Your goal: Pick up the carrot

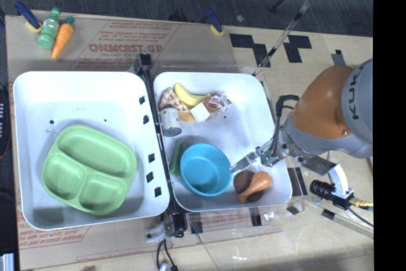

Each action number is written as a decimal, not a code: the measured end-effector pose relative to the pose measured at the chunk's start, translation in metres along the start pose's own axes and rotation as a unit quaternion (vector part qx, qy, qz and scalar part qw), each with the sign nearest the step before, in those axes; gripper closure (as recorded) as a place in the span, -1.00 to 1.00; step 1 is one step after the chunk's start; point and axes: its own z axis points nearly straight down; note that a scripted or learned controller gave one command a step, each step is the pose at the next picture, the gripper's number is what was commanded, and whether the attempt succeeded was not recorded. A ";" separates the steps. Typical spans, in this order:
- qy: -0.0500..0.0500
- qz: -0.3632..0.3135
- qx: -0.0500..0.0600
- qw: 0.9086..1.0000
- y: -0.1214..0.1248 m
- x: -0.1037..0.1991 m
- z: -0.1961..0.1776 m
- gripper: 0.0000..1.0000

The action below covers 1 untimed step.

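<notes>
The carrot (61, 39), orange with a green top, lies on the cardboard bench beyond the far left corner of the left bin (25, 92), outside both bins. A green toy bottle (47, 30) lies right beside it. My gripper (257, 160) hangs low over the right bin (263, 111), near its right wall, between the blue bowl (204, 169) and a brown and orange toy (253, 185). It is far from the carrot, across the whole width of the bench. I see nothing held in it.
The left bin holds a green divided plate (89, 168). In the right bin lie a banana (189, 96), a wrapped snack (217, 105), a small can (170, 122) and a green item (175, 159) tucked under the bowl's left side. Blue clamps (26, 16) grip the bench's far edge.
</notes>
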 end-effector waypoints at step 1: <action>0.003 -0.119 0.000 0.993 0.004 0.008 0.049 -1.00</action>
